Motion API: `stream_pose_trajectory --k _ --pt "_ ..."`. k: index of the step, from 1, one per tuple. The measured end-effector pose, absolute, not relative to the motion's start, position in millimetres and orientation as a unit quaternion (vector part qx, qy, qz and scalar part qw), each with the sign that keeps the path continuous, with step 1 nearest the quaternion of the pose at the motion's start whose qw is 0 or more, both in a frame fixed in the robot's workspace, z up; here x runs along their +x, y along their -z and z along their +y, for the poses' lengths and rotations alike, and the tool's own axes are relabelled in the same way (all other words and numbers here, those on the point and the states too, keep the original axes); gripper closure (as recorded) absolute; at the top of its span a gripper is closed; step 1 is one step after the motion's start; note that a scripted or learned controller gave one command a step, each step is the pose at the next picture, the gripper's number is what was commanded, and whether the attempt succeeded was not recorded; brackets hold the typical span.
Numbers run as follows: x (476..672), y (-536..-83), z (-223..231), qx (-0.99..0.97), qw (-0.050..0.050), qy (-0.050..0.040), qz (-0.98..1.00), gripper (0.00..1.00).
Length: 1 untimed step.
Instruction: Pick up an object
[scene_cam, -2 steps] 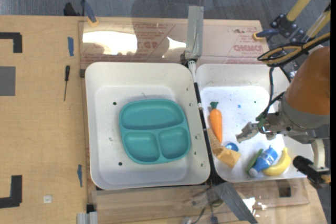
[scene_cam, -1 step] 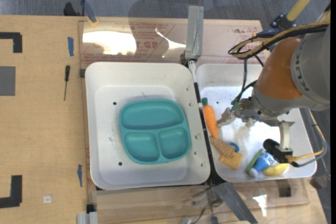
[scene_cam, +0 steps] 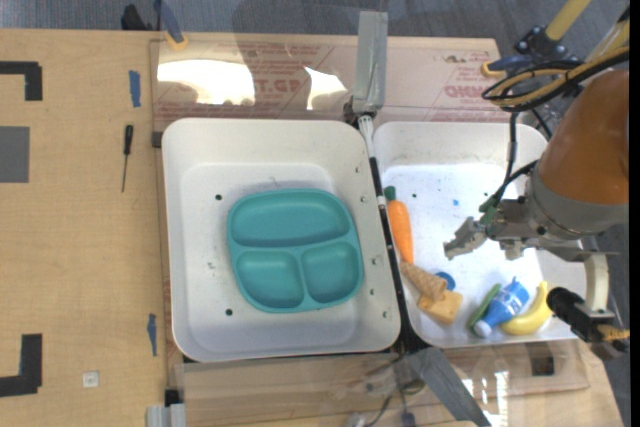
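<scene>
We see two shallow white bins side by side on the table [scene_cam: 70, 245]; the left bin [scene_cam: 190, 155] holds a teal divided plate [scene_cam: 293, 248] with three compartments, lying flat near the bin's middle and angled a little against its walls; nothing rests on the plate that we can make out.

The right bin [scene_cam: 440, 150] carries the smaller things, all gathered along its left wall and near edge; an orange carrot [scene_cam: 400, 227] with a green top lies lengthwise just beside the divider between the bins; below it sits a tan cone-shaped piece [scene_cam: 424, 281], touching or nearly touching a yellow wedge-like block [scene_cam: 444, 304]; a small blue bit [scene_cam: 445, 282] shows just behind these two; further right a blue and white bottle with a green cap [scene_cam: 499, 307] lies tilted, and a yellow banana [scene_cam: 531, 314] curves right against it at the bin's near rim.

The arm [scene_cam: 590, 160] reaches in from the right above this bin; the jaws [scene_cam: 467, 239] hang over the bare middle of the floor, apart from the carrot and above the bottle and banana; they appear spread apart with nothing between them.

The far half of the right bin's floor is open white surface, speckled with small dark marks; the crowded strip is the near edge, where the objects press close to the rim and to each other; the left bin leaves open margin all around the plate.
</scene>
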<state>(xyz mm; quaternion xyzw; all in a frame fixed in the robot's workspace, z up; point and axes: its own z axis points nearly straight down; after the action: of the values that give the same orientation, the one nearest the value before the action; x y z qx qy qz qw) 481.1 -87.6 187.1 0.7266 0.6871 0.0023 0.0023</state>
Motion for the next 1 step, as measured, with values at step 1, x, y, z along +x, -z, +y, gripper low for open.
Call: stream_pose_trajectory --k 1 --pt "479.4 -184.0 -87.4 0.727 0.0 0.0002 0.687 0.0"
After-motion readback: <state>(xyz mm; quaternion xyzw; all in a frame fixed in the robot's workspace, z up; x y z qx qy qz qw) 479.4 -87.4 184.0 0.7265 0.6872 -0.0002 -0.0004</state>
